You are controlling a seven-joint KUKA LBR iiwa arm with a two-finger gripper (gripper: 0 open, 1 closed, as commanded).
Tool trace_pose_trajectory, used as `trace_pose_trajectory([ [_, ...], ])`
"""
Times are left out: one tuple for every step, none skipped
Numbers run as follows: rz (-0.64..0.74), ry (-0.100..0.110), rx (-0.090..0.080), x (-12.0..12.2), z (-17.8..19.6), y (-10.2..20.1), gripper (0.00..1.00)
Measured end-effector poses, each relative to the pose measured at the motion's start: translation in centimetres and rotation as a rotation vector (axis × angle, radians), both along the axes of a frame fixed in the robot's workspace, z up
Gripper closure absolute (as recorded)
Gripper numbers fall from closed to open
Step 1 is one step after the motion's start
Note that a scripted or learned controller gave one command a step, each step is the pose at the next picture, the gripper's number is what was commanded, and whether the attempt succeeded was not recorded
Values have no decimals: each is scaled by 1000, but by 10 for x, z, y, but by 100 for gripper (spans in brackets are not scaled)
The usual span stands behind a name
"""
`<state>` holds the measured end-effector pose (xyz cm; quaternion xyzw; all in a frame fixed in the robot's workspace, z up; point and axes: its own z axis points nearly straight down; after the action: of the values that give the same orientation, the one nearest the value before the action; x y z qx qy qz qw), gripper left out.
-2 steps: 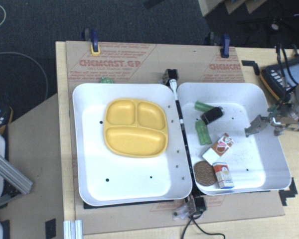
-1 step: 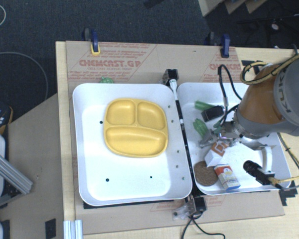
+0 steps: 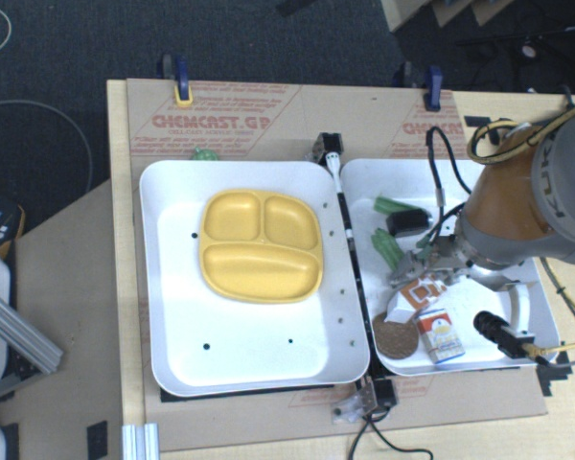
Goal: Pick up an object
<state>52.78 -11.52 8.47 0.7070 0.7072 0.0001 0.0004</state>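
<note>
- The left bin point(image 3: 158, 286) is sitting well apart from the work and is carrying a yellow divided plate point(image 3: 262, 245).
- The right bin point(image 3: 359, 185) is holding the clutter of small things, any one of which could be the object to pick up.
- The arm point(image 3: 517, 209) is reaching in over the right bin from the right.
- The gripper point(image 3: 431, 260) is hanging low among the clutter, just above an orange-and-white packet point(image 3: 420, 293). Whether it is wide or narrow is not showing, so I cannot tell.
- Nothing is visibly being carried, so I judge that the pick is not yet made. The grasp and the lift are both remaining.
- A small printed carton point(image 3: 441, 335) is lying near the front wall, touching a brown disc point(image 3: 396, 337).
- A black object point(image 3: 407, 222) is lying just behind the gripper.
- Two green pieces point(image 3: 388, 249) are lying near it, towards the wall shared with the left bin.
</note>
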Motion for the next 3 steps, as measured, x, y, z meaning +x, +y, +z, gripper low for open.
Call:
trace_pose_trajectory([
  [1, 5, 3, -9, 0, 20, 0],
  [-2, 1, 1, -8, 10, 18, 100],
  [-2, -1, 0, -8, 20, 18, 100],
])
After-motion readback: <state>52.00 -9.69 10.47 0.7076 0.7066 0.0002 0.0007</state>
